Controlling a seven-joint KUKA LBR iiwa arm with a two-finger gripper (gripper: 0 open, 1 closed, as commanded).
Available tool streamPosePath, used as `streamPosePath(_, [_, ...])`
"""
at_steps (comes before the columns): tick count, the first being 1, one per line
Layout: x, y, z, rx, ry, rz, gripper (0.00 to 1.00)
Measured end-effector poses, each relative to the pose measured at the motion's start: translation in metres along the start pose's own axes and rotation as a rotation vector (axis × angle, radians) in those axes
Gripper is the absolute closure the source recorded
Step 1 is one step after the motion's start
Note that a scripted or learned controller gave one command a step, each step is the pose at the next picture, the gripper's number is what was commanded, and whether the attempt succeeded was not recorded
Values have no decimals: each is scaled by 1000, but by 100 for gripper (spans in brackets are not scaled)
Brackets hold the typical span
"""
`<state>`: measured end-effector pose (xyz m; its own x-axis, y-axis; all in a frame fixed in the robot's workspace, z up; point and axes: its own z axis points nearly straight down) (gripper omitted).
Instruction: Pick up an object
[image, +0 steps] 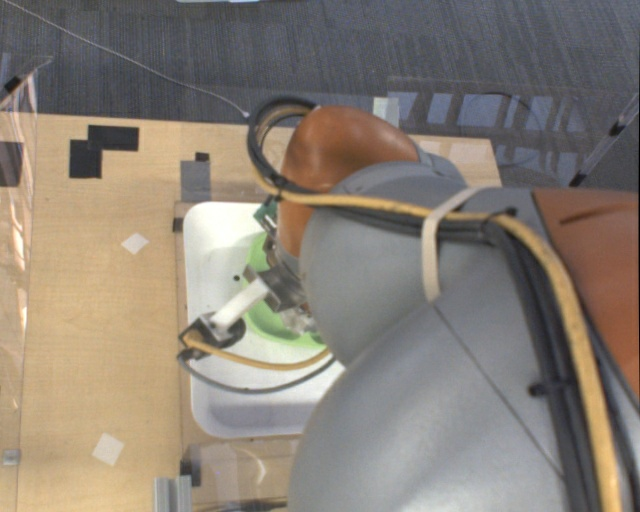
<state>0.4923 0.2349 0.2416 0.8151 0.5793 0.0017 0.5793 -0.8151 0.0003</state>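
A large grey robot arm (450, 370) with an orange band (340, 150) reached down into one white bin (215, 400) on a wooden bench (90, 330). A round green object (262, 318) lay near the bin's middle, mostly hidden beneath the gripper (285, 290), its direction unclear. Whether the jaws were open or closed could not be told.

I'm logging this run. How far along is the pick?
Done: the arm has reached down into the left white bin, above a green object. In hand: nothing visibly; the arm's bulk hides any grasp. Left: getting hold of an object and lifting it out of the bin.
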Motion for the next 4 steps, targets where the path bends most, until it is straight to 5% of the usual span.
streamPosePath(1, [-10, 16, 105, 0, -9, 193, 100])
streamPosePath(2, [-8, 5, -57, 3, 8, 282, 100])
streamPosePath(3, [-8, 1, 12, -1, -5, 414, 100])
streamPosePath(4, [-5, -3, 12, 1, -3, -277, 100])
